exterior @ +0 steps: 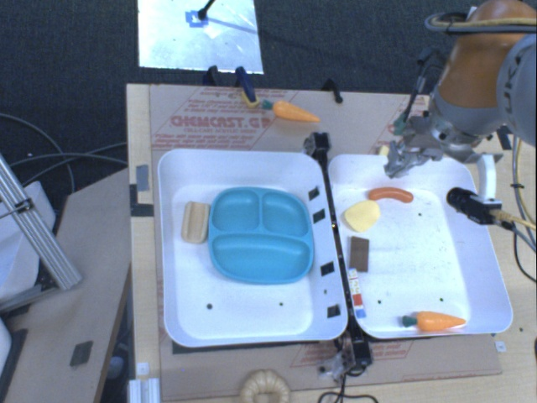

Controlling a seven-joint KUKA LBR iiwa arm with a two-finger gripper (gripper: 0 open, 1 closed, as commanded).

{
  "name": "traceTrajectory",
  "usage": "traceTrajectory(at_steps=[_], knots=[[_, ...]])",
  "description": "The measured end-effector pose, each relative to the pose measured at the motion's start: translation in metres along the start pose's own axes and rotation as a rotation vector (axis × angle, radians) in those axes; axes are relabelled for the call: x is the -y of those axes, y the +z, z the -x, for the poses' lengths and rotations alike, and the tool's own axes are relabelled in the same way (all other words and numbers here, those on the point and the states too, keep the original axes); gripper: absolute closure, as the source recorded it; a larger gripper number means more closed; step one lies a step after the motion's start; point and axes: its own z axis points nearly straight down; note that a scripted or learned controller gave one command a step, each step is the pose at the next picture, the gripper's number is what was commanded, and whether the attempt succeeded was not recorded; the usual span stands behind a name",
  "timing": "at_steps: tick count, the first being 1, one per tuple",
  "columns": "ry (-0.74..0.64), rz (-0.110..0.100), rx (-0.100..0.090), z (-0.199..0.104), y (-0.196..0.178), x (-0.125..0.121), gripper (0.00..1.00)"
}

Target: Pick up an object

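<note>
I have the gripper [401, 164] hanging over the far edge of the right bin [470, 309], and from this slant I cannot tell how it is set or whether it has anything; nothing is visibly caught in it. The nearest candidate is the orange sausage [391, 195], lying flat on the bin floor just beside and below the gripper. Close to it lies a pale yellow piece [362, 217], then a small brown block [358, 253] near the divider, and a toy carrot [434, 321] at the near rim. I judge the sausage the sensible pick. To do it well I would centre over its middle, turn the wrist so the closing line crosses its short axis, and descend straight until nearly touching the floor. The risk I see is coming down on one rounded end and squirting it aside, or nudging the yellow piece. The blue divided plate [258, 233] and tan block [195, 222] in the left bin [243, 326] are out of my way.
</note>
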Motion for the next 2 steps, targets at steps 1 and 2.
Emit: traceTrajectory(at_steps=[1,2], knots=[[0.000,-0.001,0.000,-0.056,-0.004,0.010,1.00],[0.002,-0.002,0.000,-0.116,0.003,0.020,1.00]])
